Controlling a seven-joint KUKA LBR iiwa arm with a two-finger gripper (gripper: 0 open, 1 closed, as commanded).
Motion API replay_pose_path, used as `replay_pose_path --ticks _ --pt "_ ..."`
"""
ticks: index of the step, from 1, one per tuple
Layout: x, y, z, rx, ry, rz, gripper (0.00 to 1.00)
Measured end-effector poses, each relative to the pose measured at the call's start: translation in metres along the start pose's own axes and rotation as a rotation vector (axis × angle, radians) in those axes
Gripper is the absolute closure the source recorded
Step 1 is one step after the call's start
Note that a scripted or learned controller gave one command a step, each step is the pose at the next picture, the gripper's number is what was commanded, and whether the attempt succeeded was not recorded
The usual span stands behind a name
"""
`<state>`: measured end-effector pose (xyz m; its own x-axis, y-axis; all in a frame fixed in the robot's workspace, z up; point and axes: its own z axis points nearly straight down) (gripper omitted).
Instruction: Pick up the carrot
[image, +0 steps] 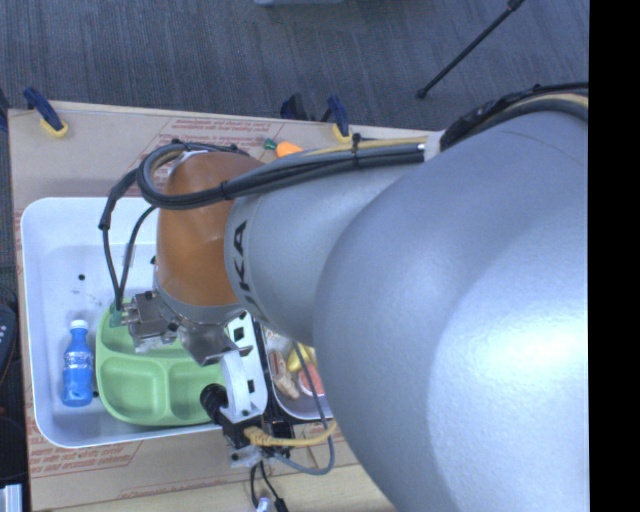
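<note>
The big grey arm (450, 300) was right up in the camera's face and covered most of the right half of the shot. Its orange band (195, 235) hung over the far end of the green tray (150, 385).

The carrot (288, 149), or at least a small orange nub with a bit of green beside it that I took for the carrot, sat well beyond the tray's far end. It was up past the far rim of the left bin (40, 300) and peeked out just above the black cables (300, 165) running along the arm. Most of it was hidden, so I couldn't tell exactly what it was resting on.

The gripper (150, 320) was down over the tray's far left corner. All I could see was a metal lump under the band, so honestly I couldn't tell if it was open or closed, or whether it had hold of anything.

A blue bottle (77, 362) lay just left of the tray, in the same bin. Right of the tray, some reddish and yellow stuff (300, 372) showed under the arm, too hidden to identify. A blue clamp (338, 112) sat far behind the tray, near the carrot.
</note>
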<state>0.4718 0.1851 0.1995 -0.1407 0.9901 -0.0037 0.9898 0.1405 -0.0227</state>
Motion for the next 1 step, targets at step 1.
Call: replay_pose_path --ticks 1 --pt "0.0003 0.0021 -0.014 -0.002 0.001 -0.008 1.0"
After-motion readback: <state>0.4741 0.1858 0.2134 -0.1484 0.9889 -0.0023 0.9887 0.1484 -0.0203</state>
